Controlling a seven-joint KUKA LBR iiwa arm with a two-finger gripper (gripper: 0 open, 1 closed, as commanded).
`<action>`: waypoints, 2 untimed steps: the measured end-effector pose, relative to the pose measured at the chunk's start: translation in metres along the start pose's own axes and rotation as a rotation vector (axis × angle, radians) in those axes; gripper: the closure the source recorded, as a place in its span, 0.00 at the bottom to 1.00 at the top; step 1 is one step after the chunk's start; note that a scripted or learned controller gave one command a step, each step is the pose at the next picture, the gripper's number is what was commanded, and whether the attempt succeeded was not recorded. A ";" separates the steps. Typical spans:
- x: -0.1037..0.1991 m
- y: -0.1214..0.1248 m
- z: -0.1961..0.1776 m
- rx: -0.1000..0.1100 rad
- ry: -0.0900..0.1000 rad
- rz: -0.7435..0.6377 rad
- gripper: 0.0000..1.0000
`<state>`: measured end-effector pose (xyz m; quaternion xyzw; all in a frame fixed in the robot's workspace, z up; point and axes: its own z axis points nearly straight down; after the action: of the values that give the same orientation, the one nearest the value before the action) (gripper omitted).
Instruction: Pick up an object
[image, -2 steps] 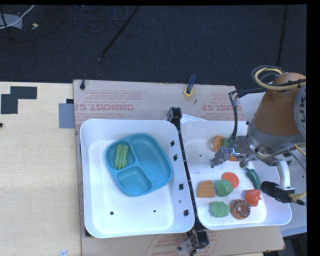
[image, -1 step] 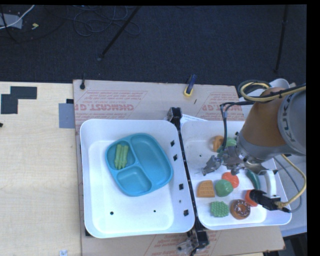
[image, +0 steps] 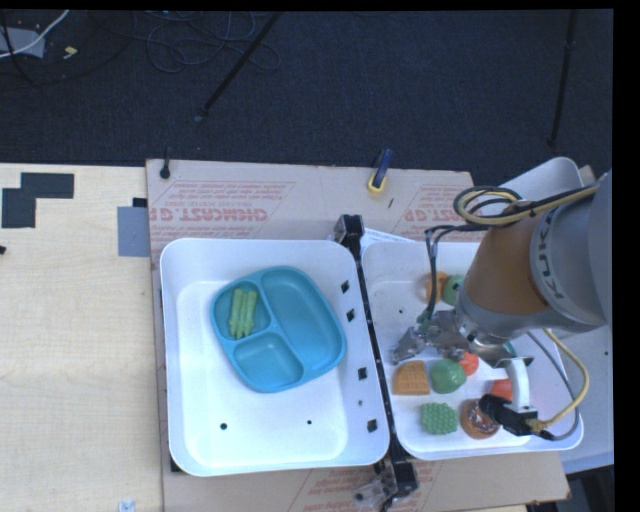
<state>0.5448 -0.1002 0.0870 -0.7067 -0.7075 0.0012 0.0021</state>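
Gripper low in the right bin, finger state hidden, cannot tell. Just below the jaws: tan waffle-like piece and green round item; further below, knobbly green piece and brown round piece; orange and green items just above. Well left, blue divided tray with green beans in the left bin

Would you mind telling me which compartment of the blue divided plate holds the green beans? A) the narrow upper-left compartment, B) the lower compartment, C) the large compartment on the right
A: the green beans lie in the narrow upper-left compartment of the blue divided plate, which sits in the left bin.
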 end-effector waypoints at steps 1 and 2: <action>-0.003 0.001 -0.013 -0.002 -0.001 0.008 1.00; 0.001 -0.008 -0.070 -0.006 -0.001 0.003 1.00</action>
<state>0.5373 -0.0997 0.1566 -0.7080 -0.7063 -0.0005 -0.0001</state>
